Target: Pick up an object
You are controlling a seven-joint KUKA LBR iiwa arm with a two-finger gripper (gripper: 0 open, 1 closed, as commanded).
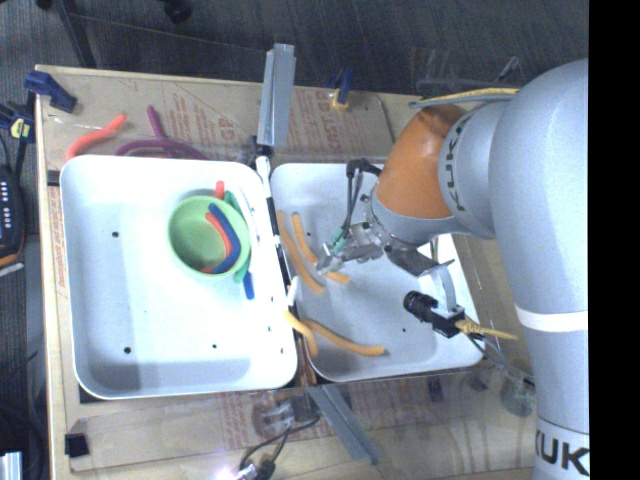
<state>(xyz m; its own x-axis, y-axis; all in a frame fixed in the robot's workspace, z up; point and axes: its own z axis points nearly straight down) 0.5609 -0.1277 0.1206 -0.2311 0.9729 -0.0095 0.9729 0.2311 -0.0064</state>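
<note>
The right bin holds several thin orange sticks. Two lie side by side near its left wall, a small piece is in the middle, and a long curved one runs along the front. My gripper is low over the left half of this bin, its tip right at the lower end of the paired sticks. The orange wrist band and grey arm cover the bin's right side.
The left bin holds a green bowl with red and blue strips in it, and a blue piece beside the bowl. Orange and purple strips lie on the bench behind it. A metal bar stands between the bins.
</note>
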